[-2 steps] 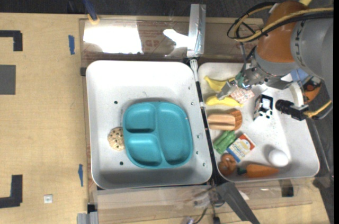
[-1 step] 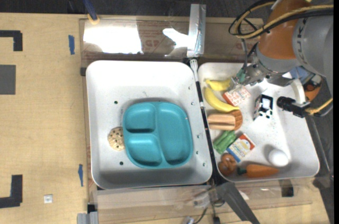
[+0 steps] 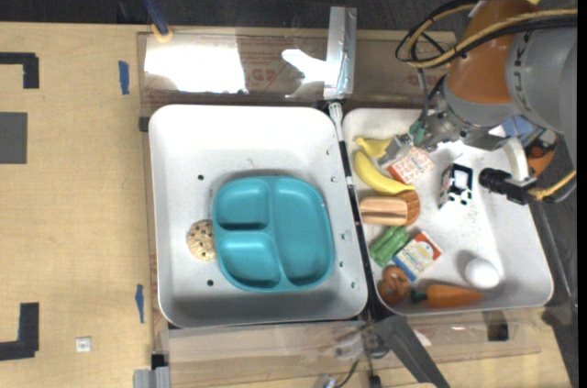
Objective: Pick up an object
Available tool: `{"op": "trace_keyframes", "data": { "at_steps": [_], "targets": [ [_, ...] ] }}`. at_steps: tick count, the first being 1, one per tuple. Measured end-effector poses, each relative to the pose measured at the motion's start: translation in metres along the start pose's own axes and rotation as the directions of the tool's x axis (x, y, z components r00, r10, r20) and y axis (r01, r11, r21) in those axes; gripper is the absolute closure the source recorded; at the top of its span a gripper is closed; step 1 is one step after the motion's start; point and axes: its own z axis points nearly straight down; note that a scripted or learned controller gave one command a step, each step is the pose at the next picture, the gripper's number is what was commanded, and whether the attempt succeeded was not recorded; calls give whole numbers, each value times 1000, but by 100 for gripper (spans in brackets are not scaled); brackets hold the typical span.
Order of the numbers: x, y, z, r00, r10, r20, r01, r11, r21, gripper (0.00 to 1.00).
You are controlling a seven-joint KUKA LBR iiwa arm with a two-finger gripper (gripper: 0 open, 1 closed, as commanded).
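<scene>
Yellow banana (image 3: 374,168), long axis slanting down-right, right bin (image 3: 523,281)

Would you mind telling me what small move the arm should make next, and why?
Probably a short descent toward the banana. The tool sits at the back of the right bin, beside the banana and a small red-and-white packet, with nothing visibly gripped. Lowering there seems the nearest chance at a pick.
</scene>
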Motion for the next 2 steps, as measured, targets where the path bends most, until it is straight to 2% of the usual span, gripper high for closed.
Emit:
{"op": "trace_keyframes", "data": {
  "at_steps": [1, 2],
  "targets": [
    [-13, 23, 19, 998, 57, -12, -56, 998, 28, 0],
    [7, -8, 14, 992, 126, -7, -125, 992, 17, 0]
  ]
}}
